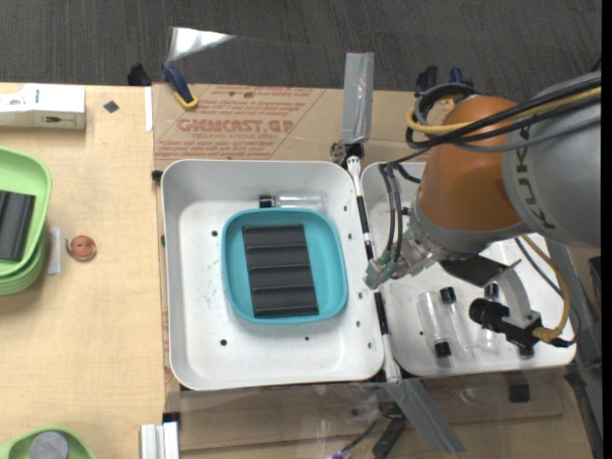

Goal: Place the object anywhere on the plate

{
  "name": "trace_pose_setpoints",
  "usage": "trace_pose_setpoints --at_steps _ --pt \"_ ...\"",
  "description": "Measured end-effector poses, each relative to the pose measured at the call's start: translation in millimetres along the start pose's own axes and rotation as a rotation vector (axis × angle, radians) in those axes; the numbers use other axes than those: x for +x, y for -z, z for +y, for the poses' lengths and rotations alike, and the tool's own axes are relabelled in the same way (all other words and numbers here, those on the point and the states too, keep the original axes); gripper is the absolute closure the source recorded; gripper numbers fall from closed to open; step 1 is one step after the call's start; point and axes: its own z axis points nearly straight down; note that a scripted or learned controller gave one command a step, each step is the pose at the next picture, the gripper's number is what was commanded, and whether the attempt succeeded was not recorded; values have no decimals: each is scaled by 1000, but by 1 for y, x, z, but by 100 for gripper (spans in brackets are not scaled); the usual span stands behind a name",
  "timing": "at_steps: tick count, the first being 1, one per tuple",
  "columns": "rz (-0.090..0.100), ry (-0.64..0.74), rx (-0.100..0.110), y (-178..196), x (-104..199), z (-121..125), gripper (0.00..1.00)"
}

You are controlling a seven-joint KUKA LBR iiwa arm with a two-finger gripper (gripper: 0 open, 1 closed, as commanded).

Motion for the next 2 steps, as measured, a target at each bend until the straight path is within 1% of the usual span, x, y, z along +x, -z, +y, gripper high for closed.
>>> trace_pose_setpoints --at_steps 1,2 --pt "0 0 0 0 0 0 0" --pt "-1 -29 -2 -8 36 40 0"
